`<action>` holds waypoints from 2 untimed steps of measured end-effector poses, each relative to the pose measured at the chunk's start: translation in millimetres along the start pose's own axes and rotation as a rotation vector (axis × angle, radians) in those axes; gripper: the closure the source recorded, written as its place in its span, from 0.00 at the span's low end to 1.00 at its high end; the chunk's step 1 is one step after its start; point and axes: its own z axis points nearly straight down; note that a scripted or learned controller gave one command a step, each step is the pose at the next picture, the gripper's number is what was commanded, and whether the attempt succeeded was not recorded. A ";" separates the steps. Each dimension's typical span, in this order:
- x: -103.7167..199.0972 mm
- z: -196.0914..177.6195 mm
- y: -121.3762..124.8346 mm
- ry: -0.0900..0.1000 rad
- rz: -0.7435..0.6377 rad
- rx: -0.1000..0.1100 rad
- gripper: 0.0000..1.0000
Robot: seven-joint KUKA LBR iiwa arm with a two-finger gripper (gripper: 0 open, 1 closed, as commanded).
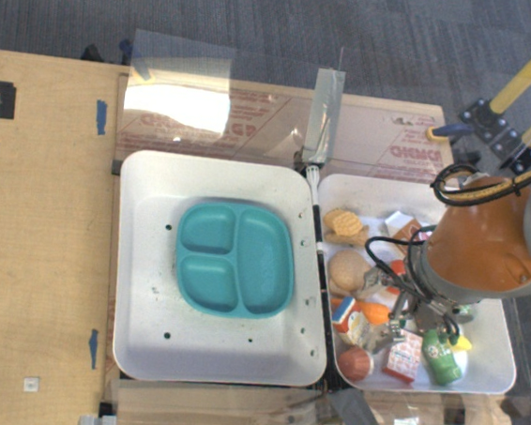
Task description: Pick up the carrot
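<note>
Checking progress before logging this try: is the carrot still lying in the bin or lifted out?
Still in the right bin. The carrot lies among the other toy food, beside the claw; whether it is gripped cannot be told.

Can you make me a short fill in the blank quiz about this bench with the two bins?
1. The teal tray lies in the ____ bin of the view.
2. The tray has ____ compartments.
3. The gripper is down in the ____ bin of the view, among the toy food.
4. The band above the wrist is ____.

Missing words: left; three; right; orange
</note>
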 end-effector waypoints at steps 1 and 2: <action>-50.7 1.6 -7.4 0.009 0.082 0.002 0.00; -24.4 1.2 -7.7 0.002 0.188 0.003 0.00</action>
